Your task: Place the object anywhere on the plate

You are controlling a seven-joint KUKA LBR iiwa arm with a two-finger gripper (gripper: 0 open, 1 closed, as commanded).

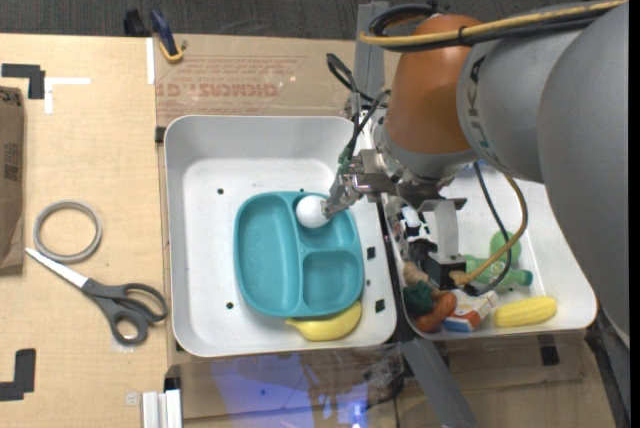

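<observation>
My gripper (335,201) sits over the upper right corner of the teal plate (270,266), in the left bin (200,166). A white egg-shaped object (310,211) lies directly at my fingertips, resting on the plate's upper right compartment near its rim. From this angle I cannot tell how far my fingers are spread, nor whether they grip the object or merely touch it.

Surroundings, relative to my gripper:

- Below and slightly left: the plate's two remaining compartments, one long at the far left and one smaller at the lower right.
- Further below, past the plate's lower edge: a yellow banana (325,324), touching or tucked just under the plate's rim against the bin's front wall.
- To the right, across the divider between the bins: the right bin (570,256), holding a cluster of toy items. These include a green piece (495,261), a yellow corn-like piece (525,312), a red-brown piece (437,313) and a small carton (468,318). All lie well apart from my fingertips.
- Above and to the right: my own wrist with its orange band (430,91) and looped cables (400,26), which hide part of the right bin's upper area.
- Far left, outside the bins: scissors (100,296) and a tape roll (67,229) on the bench (80,166).
</observation>
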